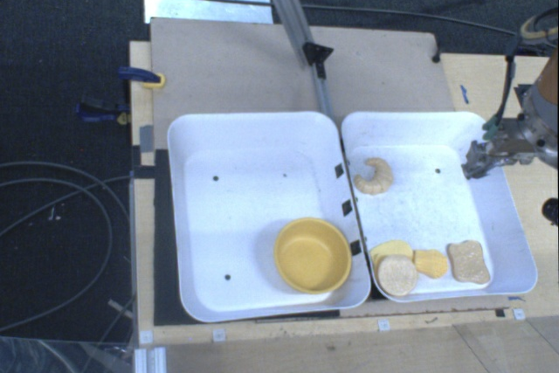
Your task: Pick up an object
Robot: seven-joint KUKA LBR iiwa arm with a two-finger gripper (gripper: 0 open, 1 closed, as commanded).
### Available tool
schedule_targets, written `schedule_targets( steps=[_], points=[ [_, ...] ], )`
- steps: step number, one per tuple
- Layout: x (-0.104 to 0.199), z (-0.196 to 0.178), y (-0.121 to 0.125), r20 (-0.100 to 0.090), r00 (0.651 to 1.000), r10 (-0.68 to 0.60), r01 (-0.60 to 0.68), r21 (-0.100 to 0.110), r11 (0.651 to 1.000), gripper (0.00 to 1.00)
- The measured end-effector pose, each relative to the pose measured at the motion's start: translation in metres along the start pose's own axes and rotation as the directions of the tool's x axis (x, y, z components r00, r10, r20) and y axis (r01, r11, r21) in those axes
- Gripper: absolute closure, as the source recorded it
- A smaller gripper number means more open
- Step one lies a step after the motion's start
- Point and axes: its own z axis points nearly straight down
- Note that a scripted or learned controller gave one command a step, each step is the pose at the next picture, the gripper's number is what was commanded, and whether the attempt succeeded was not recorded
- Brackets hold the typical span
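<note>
- Left bin [201,188]: a yellow bowl [314,254] sits upright near its lower right corner, close to the wall shared with the neighbouring bin. It is the thing farthest from the arm.
- Right bin [437,135], upper left part: a pale croissant [375,176] lies flat, curved like a hook, its open side turned toward the left wall. It lies well to the left of the gripper, with bare bin floor between them.
- Right bin, lower edge: a row of food pieces, namely a round cracker-like disc [397,275] overlapping a yellow piece [392,251], then a small orange-yellow piece [430,263], then a tan bread slice [469,261] lying flat, nearest the right wall.
- Right rim of the right bin: the gripper [480,158] hangs at the rim's upper part; whether the jaws are parted or closed I cannot tell, and nothing shows between them.
- Judgement: the bread slice lies nearest, below the jaws in the view; the croissant needs a long reach leftward.
</note>
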Motion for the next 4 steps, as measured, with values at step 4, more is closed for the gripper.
schedule_targets(
  steps=[4],
  points=[
    [0.222, 0.034, 0.042, -0.001, 1.0, -0.001, 0.001, 0.003, 1.0, 1.0]
  ],
)
